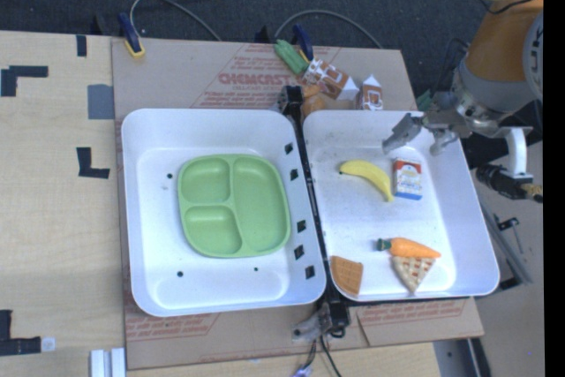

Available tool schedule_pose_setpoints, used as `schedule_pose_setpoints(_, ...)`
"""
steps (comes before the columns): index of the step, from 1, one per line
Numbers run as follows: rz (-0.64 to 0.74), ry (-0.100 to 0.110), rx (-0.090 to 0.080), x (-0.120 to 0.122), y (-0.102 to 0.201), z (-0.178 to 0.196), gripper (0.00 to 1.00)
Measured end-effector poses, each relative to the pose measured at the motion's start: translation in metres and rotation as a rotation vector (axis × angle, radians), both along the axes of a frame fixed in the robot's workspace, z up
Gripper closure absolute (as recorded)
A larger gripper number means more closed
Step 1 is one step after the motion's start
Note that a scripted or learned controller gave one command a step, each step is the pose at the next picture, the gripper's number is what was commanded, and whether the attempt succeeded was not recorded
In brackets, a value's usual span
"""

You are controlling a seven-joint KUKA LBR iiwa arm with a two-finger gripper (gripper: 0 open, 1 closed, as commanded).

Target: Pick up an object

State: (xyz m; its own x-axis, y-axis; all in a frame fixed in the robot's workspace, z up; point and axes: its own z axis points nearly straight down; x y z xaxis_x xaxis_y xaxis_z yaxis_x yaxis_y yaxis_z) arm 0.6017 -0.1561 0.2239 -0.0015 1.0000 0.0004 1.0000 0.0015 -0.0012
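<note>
While we read the bench from left to right, we count two white bins set side by side on a sheet of cardboard (247, 84). In the left bin (141, 190) lies one green plate (234, 205) with three compartments, flat and roughly central, and we see nothing else in that bin. Along the divide between the bins run several small black clips, and behind the divide, on the cardboard, sits a small cluster of loose items: one green piece (291, 56) and what look like two or three small brown and white pieces, too small for us to name. The right bin (463, 216) holds five things. Nearest the front left corner we find one waffle (347, 275), tan and gridded. Up and to the right lies one banana (368, 176), yellow and curved, and just beside its right end stands one small carton (408, 179), red and white. Lower down lies one carrot (411, 248), orange with a green tip pointing left, touching one pizza slice (411, 271) just below it. Over the far right corner of this bin hangs the gripper (424, 132), its two grey fingers spread apart with nothing between them, above and slightly right of the carton and clear of it. Behind it rises the arm (503, 40) with its orange band.
</note>
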Motion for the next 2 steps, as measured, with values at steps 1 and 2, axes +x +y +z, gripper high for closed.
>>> schedule_pose_setpoints(1,0.0,0.003,0.001,0.025,0.048,-0.084,0.0)
schedule_pose_setpoints(2,0.0,-0.002,-0.002,0.027,0.038,-0.138,0.0)
